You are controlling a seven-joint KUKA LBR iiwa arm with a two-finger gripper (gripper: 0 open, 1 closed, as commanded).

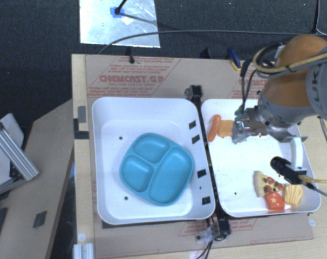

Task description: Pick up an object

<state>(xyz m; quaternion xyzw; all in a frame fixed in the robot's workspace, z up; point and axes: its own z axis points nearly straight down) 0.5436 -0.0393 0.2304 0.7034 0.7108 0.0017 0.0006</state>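
Dark carpet surrounds the tabletop point(82, 144), which carries two shallow white bins side by side on a printed cardboard sheet. Nearest the camera, in the right bin's point(228, 198) front corner, lie a toy pizza slice point(265, 183), a red piece point(275, 200) and a ridged yellow piece point(294, 194), all touching or just beside one another. The left bin point(107, 198) holds a blue divided plate point(156, 168), lying flat. Farther back in the right bin, against the divider between the bins, sit an orange carrot-shaped toy point(213, 128) and a flat orange piece point(225, 128) touching it. The claw point(240, 135) hangs low just beside that flat piece, on its right; whether it touches it I cannot tell, and the blur at its tip hides how far it stands open, so I cannot tell that either. Nothing visibly sits in it. Judging from this, the pick is not yet done: every object rests on a bin floor, and closing on one and lifting it remain.
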